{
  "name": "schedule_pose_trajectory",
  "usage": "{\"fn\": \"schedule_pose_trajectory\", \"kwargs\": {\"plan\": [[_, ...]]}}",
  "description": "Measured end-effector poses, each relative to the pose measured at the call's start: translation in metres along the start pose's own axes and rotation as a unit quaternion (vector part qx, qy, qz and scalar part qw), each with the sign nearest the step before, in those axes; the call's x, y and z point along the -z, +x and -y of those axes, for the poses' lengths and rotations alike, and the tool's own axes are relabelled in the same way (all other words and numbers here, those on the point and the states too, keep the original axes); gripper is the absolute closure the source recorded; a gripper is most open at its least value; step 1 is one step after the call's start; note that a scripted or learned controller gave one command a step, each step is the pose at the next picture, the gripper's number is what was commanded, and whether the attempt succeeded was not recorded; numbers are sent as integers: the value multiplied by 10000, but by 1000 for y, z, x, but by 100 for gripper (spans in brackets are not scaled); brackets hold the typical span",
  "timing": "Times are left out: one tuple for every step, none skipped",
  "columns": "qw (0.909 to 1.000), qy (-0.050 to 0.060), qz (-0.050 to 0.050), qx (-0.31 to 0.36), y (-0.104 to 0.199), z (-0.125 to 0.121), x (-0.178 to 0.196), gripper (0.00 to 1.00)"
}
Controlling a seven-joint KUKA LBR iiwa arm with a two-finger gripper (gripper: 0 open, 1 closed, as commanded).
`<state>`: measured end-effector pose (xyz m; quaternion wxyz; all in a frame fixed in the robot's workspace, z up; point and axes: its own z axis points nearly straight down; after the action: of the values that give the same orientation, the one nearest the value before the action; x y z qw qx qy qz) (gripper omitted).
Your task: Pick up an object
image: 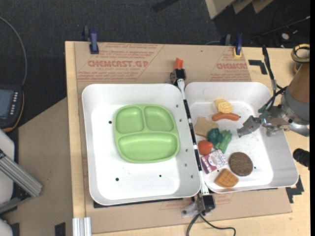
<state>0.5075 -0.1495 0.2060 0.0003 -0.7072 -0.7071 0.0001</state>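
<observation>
The arm enters from the right edge of the frame. The gripper (249,126) sits over the right bin (275,168), in that bin's upper right area, with its fingers pointing toward the cluster of toy food. Whether the fingers are spread or closed cannot be told at this resolution; no item is visible between them.

Candidate objects all lie in the right bin, toward its left half. A yellow corn piece (223,105) and a hot dog (225,116) occupy the upper part. A tan bread slice (203,127), a green broccoli piece (220,137) and a red tomato (204,147) sit in the middle. A pink packet (214,160), a brown patty (240,163) and a waffle (226,178) occupy the lower part. The left bin (98,171) holds a green divided plate (145,132).

Judged step: approach, before any grasp. The nearest items are the broccoli piece and the hot dog. The next move calls for centring over one item, descending and then closing, while avoiding neighbours that touch it.
</observation>
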Motion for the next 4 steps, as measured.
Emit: {"fn": "schedule_pose_trajectory", "kwargs": {"plan": [[10000,-18,3,30,25,-88,-99,0],[10000,-32,3,-10,30,-59,-120,0],[10000,-46,12,-16,40,-26,-118,0],[10000,-66,39,-18,38,-27,-108,100]]}}
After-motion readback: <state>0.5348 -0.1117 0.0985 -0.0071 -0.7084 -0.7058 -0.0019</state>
